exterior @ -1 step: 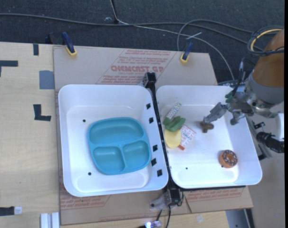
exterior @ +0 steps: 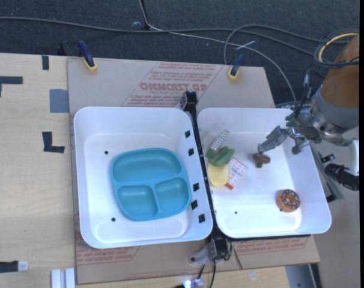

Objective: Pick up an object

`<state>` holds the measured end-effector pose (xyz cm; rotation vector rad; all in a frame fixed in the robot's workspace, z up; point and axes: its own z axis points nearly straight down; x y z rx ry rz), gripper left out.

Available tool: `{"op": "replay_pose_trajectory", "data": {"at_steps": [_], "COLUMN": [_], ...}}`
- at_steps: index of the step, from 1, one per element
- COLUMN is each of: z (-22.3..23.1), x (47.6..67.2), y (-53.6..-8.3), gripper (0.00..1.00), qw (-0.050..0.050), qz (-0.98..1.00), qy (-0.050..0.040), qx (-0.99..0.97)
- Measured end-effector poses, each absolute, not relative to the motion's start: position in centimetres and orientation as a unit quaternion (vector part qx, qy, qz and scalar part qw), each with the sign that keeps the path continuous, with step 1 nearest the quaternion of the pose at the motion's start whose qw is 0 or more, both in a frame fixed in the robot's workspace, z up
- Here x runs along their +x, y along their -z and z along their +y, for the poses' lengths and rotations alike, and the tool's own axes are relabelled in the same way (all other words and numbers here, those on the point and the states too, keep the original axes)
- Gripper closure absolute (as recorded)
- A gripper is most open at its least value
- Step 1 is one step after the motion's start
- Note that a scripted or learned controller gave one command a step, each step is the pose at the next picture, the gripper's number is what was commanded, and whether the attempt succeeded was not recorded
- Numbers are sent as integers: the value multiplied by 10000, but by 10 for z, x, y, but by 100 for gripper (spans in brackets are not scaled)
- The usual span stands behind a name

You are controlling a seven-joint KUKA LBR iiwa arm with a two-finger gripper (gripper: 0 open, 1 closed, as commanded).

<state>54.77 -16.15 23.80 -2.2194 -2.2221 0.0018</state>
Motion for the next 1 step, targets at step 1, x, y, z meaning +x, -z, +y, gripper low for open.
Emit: {"op": "replay_pose_trajectory", "data": {"at_steps": [1], "z": [-170], "x": [553], "y": [-184], "gripper": [0], "qw": [9], "qz": [-7073], "qy": [-14], "qx": [-7069]}}
